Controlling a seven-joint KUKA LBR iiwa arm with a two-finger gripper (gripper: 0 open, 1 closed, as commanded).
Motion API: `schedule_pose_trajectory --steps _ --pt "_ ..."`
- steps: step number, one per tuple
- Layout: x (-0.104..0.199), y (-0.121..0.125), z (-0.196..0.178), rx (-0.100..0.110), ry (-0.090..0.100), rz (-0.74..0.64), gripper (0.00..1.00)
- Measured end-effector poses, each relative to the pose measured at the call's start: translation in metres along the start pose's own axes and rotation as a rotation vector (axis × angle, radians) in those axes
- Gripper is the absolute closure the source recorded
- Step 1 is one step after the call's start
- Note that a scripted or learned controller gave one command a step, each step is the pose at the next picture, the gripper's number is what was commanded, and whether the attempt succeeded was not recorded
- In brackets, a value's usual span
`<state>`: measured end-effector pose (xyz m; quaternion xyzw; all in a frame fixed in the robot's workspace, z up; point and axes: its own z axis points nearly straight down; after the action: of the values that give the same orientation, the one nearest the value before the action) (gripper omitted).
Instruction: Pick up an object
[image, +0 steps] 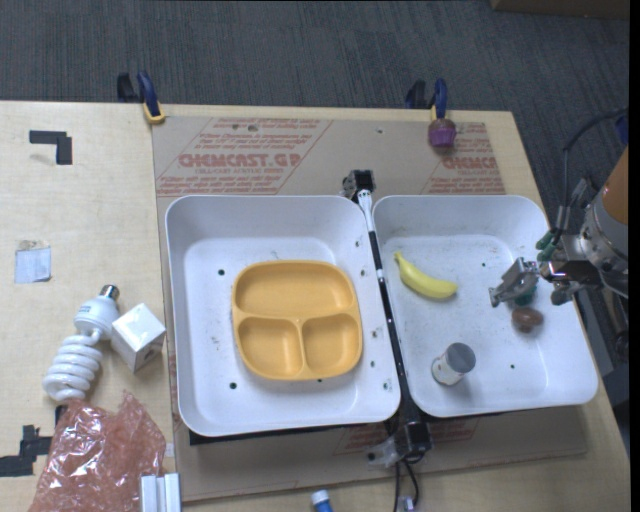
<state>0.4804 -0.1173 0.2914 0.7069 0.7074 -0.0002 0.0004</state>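
Small brown rounded object (527, 319) lay in the right white bin (560, 385) near its right wall, just below the metal end effector (517, 284), whose state I could not tell. Best descend straight, centred, avoiding the wall.

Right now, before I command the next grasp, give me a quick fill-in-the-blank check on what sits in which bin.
1. The yellow divided tray lies in the ____ bin.
2. The banana lies in the right bin, nearest that bin's ____ wall.
3. The tray has ____ compartments.
4. The gripper hangs just above a small ____ object in the right bin.

Missing words: left; left; three; brown
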Motion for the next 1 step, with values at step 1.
schedule_pose_trajectory --steps 1 --pt "-0.0253 0.0048 0.1668 0.001 0.001 0.002 0.0"
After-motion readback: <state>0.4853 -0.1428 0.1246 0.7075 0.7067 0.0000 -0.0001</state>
